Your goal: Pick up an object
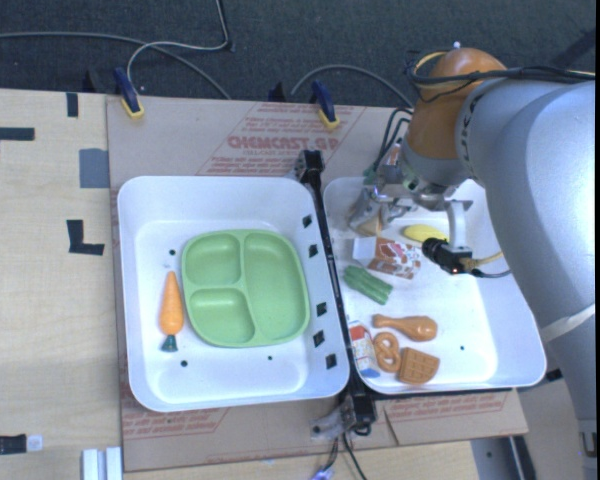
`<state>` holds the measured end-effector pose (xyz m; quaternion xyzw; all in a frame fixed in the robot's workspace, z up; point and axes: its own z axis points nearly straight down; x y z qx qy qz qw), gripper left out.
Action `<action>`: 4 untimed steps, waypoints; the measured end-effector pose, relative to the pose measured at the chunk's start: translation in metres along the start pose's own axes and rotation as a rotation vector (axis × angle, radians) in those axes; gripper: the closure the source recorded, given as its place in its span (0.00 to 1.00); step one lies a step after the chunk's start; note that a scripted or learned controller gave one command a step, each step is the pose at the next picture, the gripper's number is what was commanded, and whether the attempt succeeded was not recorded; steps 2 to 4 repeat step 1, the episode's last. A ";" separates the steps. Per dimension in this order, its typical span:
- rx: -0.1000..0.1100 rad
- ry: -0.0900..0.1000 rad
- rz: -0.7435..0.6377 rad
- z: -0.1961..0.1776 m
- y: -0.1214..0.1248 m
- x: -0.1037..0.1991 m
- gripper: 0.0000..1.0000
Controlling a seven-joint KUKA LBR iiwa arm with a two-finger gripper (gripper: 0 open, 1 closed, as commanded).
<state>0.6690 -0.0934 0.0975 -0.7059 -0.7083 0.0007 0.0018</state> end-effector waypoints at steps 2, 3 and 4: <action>-0.005 0.000 0.000 -0.088 -0.028 0.072 1.00; -0.005 0.000 0.000 -0.088 -0.028 0.072 1.00; -0.005 0.000 0.000 -0.088 -0.028 0.072 1.00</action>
